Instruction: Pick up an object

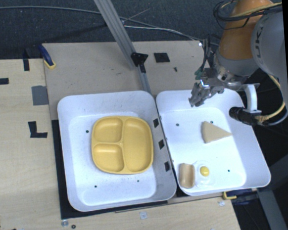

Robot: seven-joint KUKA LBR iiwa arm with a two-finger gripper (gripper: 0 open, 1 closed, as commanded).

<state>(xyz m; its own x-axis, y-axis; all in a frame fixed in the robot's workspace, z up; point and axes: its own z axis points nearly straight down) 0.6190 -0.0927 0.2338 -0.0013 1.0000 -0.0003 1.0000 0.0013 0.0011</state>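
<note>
No readable text, label, brand or number shows anywhere

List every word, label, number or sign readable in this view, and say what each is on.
None: no readable text anywhere. The yellow divided plastic plate, tan wedge-shaped piece, small tan block and white fried-egg toy are unmarked. The black tape patches on the bench carry no lettering.

reaches in from the right, grey arm (272,37) bent low, with the orange band (243,22) uppermost above the wrist. ends in a dark gripper (197,99) pointing down and leftward, hanging over the far rim of the right bin (248,178), near that bin's far left corner. carries nothing visible between the fingertips. trails black and yellow cables (266,117) from the wrist, looping beside the bin's right wall.
</note>
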